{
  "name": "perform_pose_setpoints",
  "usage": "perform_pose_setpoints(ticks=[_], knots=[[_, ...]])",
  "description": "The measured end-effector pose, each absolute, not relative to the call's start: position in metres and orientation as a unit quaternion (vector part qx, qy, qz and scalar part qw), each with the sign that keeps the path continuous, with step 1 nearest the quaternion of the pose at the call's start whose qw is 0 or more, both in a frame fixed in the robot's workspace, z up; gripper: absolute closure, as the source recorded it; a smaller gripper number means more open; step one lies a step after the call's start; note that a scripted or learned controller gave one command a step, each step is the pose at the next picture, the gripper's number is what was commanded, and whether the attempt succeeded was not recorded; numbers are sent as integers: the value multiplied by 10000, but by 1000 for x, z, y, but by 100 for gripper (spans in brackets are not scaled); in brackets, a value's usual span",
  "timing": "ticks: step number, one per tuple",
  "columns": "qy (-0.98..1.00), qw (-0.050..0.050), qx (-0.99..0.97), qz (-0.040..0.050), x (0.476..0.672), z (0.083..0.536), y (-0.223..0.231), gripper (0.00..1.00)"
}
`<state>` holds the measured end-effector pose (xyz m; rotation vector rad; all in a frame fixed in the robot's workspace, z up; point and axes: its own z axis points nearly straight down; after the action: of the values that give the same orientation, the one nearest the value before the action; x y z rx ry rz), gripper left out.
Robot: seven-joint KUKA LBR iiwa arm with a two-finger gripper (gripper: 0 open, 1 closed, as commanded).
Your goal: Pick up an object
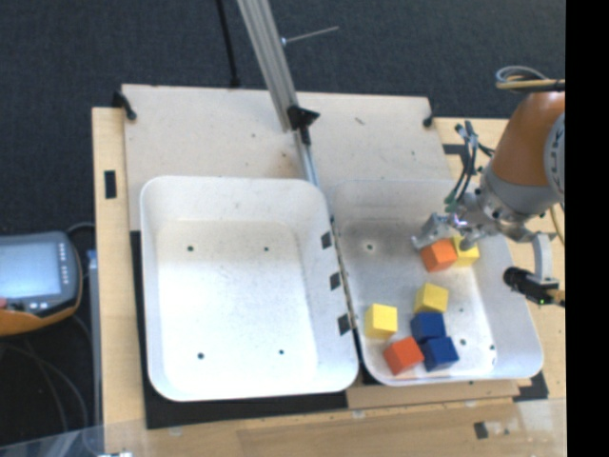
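The big wooden bench [276, 131] is filling the middle of the frame, and it is carrying two white bins. The left bin [238, 198] is sitting in the middle left. The right bin [519, 336] is sitting in the lower right, touching the left one along its side. A silver pole [266, 46] is slanting down from the top.

The grey and orange arm [528, 155] is reaching in at the right edge. Its gripper [447, 241] is hanging over the upper part of the right bin. An orange block [439, 254] is sitting right under the gripper, with a small yellow block [467, 250] just beside it on the right. I cannot tell if the fingers are squeezing the orange block or only hovering by it.

This looks like the grabbing step. If the block is caught, the next move is probably a slow lift straight up. If not, the gripper needs to close around it first.

The orange block looks like a cube, so it has no long side. It is turned a little, with its corners pointing toward the frame's edges.

Lower down, more blocks are bunching together: a yellow one [382, 319], another yellow one [432, 298], two blue ones [433, 336] and an orange one [403, 354].
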<state>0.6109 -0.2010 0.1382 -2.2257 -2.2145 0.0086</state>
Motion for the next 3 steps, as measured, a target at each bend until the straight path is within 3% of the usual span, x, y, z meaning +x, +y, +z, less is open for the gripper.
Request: perform_pose_setpoints(ticks=[1, 2, 3], knots=[[-7062, -24, -7080, -17, 615, 153, -198, 100], [-7058, -19, -7084, -17, 615, 152, -198, 0], [-7091, -120, -7050, -64, 613, 128, -210, 0]])
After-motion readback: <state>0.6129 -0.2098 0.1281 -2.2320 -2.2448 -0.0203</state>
